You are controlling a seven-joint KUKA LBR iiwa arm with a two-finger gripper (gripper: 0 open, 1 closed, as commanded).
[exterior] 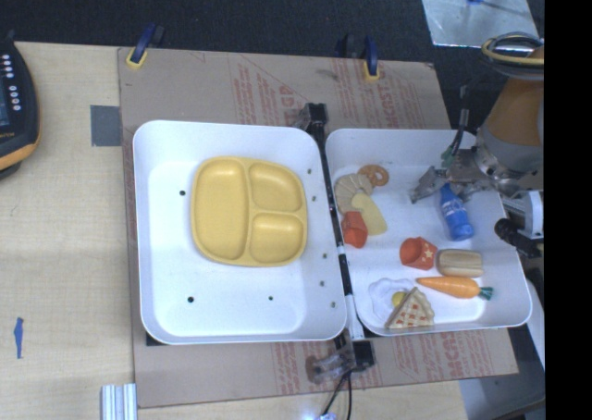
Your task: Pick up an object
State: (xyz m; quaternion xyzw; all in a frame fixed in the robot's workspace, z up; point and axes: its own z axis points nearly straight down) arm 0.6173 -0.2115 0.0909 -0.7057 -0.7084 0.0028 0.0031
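A single fixed camera is looking down at a slant from above the bench (pixel 65 224), far enough back that it is taking in both white bins whole: the left bin (pixel 157 224) and the right bin (pixel 407 145). Dark floor is showing along the top edge. The arm (pixel 513 122) is entering from the right side.

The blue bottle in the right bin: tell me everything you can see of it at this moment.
The blue bottle is a small toy, plastic by its look, blue with a paler band round its body. It lies on its side on the floor of the right bin, in the upper right part, its long axis running up-left to down-right. The tool is right at its upper end; whether it grips the bottle cannot be told. The bottle lies apart from the red tomato-like toy below it.
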